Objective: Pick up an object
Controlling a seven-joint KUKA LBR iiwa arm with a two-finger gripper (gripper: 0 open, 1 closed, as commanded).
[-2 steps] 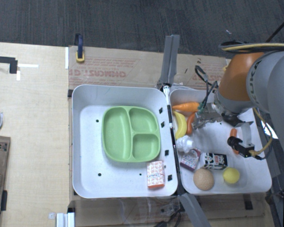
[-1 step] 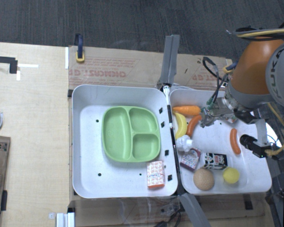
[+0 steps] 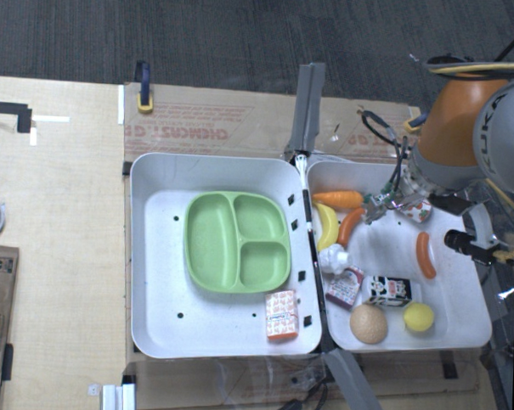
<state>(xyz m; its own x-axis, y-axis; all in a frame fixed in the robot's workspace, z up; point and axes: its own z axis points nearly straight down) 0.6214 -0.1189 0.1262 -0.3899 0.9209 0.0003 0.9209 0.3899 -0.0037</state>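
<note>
overhead, arm point(image 3: 469, 124) angled down, end effector point(image 3: 399, 203) over right bin point(image 3: 468, 332)

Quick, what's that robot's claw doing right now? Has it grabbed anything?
Gripper: low over the right bin, near the carrot. Whether it is open, closed or holding anything cannot be told from here.

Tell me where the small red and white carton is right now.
The red and white carton lies in the left bin, near its front right corner, just below the green divided plate.
</note>
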